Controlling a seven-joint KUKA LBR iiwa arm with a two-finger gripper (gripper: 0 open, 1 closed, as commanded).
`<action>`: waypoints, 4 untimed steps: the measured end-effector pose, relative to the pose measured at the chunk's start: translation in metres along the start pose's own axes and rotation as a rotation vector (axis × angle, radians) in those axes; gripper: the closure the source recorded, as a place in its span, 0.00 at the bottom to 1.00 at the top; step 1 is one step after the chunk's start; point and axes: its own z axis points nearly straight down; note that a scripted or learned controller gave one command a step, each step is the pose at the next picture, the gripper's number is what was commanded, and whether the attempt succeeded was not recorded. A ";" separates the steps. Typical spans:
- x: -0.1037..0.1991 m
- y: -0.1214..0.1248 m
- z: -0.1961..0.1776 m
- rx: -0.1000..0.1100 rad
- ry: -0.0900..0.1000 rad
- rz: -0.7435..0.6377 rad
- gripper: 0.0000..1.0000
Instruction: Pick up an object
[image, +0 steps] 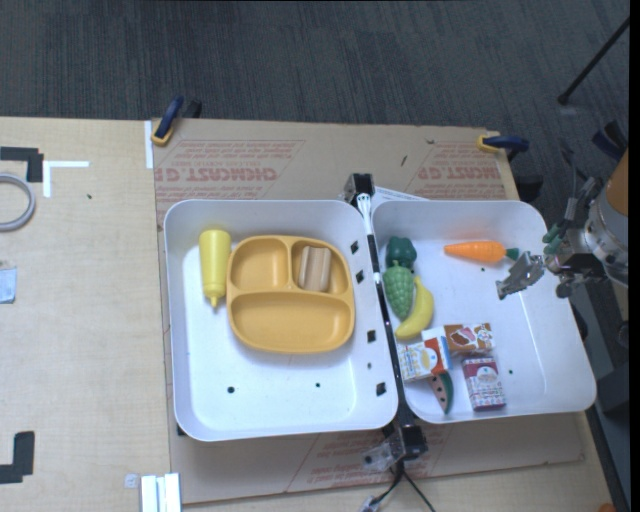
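The gripper (522, 274) is hanging over the right bin (545, 345) just beside the toy carrot (475, 252), its fingers seemingly parted and gripping nothing.

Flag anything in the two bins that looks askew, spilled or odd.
Nothing looks spilled or broken. The mustard bottle lies on its side beside the yellow divided plate in the left bin. In the right bin, the small cartons lie flat at differing angles.

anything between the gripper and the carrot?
Camera view: only bare white bin floor lies between the gripper and the carrot.
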 end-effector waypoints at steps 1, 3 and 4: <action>0.025 -0.009 0.137 -0.011 -0.010 -0.084 0.00; 0.025 0.001 0.146 -0.045 -0.017 -0.301 1.00; 0.129 0.031 0.072 -0.002 0.000 -0.423 1.00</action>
